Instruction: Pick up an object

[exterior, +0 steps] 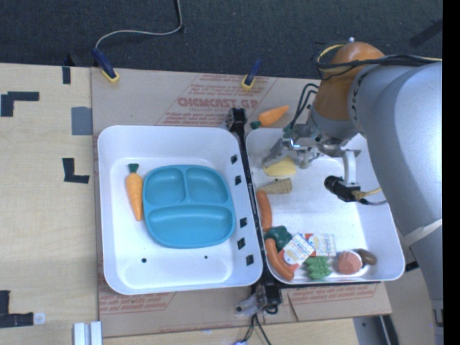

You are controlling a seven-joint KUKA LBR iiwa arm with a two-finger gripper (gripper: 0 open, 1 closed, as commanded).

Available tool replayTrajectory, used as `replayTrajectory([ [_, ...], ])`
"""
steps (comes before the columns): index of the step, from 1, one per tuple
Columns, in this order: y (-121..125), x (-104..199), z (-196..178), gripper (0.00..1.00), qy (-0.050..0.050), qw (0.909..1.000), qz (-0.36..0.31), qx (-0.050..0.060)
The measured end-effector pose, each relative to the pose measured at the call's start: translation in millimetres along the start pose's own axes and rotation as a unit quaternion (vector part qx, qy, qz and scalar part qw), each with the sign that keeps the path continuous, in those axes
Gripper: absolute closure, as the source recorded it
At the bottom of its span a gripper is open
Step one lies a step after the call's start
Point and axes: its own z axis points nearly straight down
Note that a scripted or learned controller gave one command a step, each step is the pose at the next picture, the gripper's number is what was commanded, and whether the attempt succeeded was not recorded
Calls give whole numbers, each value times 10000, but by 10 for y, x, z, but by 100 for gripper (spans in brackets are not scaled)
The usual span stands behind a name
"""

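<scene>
The gripper (282, 149) hung in the right bin (374, 228), just above a pale yellow piece (280, 168). The piece lay near the bin's far left corner, long axis roughly left-right. The fingers appeared apart, though blur prevented certainty.

You have the gripper (282, 149) low over the far end of the right bin (374, 225), just above a pale yellow piece (281, 168), with a tan block (277, 186) beside it. A loose carrot (273, 114) lies on the cardboard beyond that bin. Near you, a sausage (264, 208), a small packet (299, 249), broccoli (317, 267) and more toy food crowd the bin's corner. In the left bin (115, 214) sit a blue divided plate (189, 205) and another carrot (134, 192).
</scene>
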Motion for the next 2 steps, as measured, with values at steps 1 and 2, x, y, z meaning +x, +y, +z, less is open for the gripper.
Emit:
replayTrajectory([
  [1,-150,104,-1,0,-5,10000,5,6],
  [2,-181,130,-2,0,-10,10000,7,1],
])
